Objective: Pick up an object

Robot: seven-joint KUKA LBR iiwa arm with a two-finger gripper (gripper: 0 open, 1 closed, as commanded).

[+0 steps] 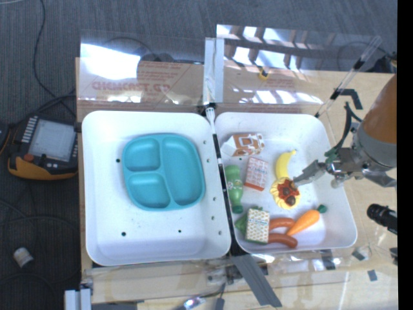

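**Gripper tip at the small yellow-and-red toy in the right bin**

You see the arm [377,131] reaching in from the right edge, its orange band above a grey wrist. The gripper [302,174] stretches leftward and slightly downward over the right bin [335,234]. Its tip sits just at the upper right edge of a small yellow toy with a dark red top [286,193]. You cannot tell from this slant whether tip and toy actually touch, and you cannot tell whether the fingers are apart or together; they read as one thin grey shape. Nothing shows clearly between them.

That toy lies near the middle of the right bin. Just above it, a yellow banana [284,163] curves upright, and the gripper tip sits just right of the banana's lower end. Left of the toy lies a red-and-white carton [256,173], and above that an orange-and-white packet [248,144]. Along the bin's left wall you see green pieces [233,185]. Below the toy lie an orange carrot [304,222], a red sausage [279,232] and a checkered box [257,225], close together near the front wall.

The left bin [103,237] holds a blue divided plate [162,171], well apart from the gripper.
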